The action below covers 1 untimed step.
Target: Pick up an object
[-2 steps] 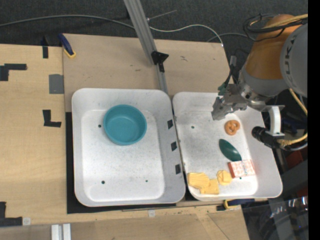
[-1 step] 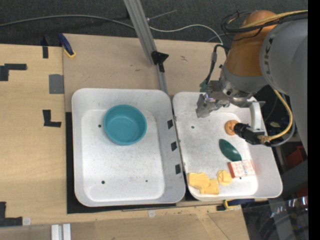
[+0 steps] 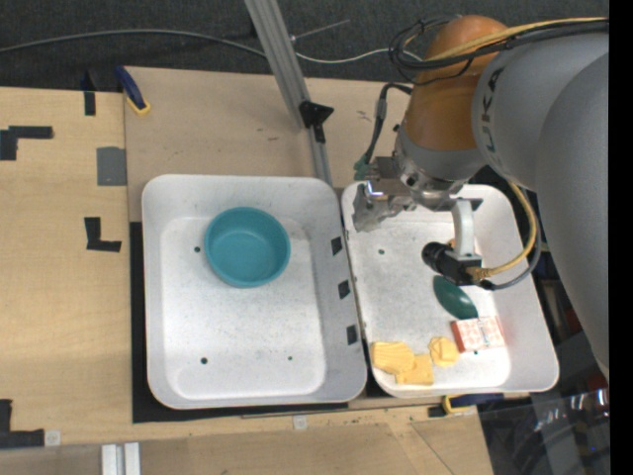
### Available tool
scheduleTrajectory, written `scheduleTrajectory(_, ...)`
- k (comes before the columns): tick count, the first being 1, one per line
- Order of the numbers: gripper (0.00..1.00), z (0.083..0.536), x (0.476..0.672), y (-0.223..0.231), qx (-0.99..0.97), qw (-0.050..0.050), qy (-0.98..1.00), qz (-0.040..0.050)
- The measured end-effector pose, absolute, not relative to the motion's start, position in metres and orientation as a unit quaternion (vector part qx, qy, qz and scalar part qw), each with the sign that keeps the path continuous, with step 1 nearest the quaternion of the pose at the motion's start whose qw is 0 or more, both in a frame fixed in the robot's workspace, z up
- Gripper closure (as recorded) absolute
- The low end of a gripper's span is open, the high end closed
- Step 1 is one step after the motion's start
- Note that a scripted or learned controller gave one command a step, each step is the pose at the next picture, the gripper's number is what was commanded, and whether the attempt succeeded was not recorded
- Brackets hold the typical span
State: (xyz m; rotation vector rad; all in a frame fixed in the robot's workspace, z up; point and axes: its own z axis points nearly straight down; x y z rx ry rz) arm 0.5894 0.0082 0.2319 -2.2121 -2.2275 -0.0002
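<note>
My claw (image 3: 379,206) hangs over the far left corner of the right bin (image 3: 534,364), close to the rim it shares with the left bin (image 3: 158,265), and nothing lies under it there but bare white floor. Whether it is clenched or released I cannot tell; my own wrist covers it from above. The things worth taking all lie along the near side of the right bin: a green piece (image 3: 456,296) about the middle of the right half, a small red and white box (image 3: 478,333) just nearer than it, and yellow pieces (image 3: 406,361) bunched by the near rim, perhaps sponge or foam, though the view is too coarse to say. A teal bowl (image 3: 247,246) sits in the far half of the left bin, well apart from me. I judge that I am not yet over any target. To do this step well I should pick one thing and commit. The yellow cluster looks the softest and most forgiving, but it sits near the rim, so I should come straight down on its far side and keep clear of the wall. The box is touching or nearly touching the green piece, so closing there risks pinching both or knocking one away.
</note>
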Motion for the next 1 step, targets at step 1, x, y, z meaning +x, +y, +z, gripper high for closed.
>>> scheduleTrajectory(1,1.0,0.2228,0.6086,0.0645,-0.705,0.001,-0.71,0.0)
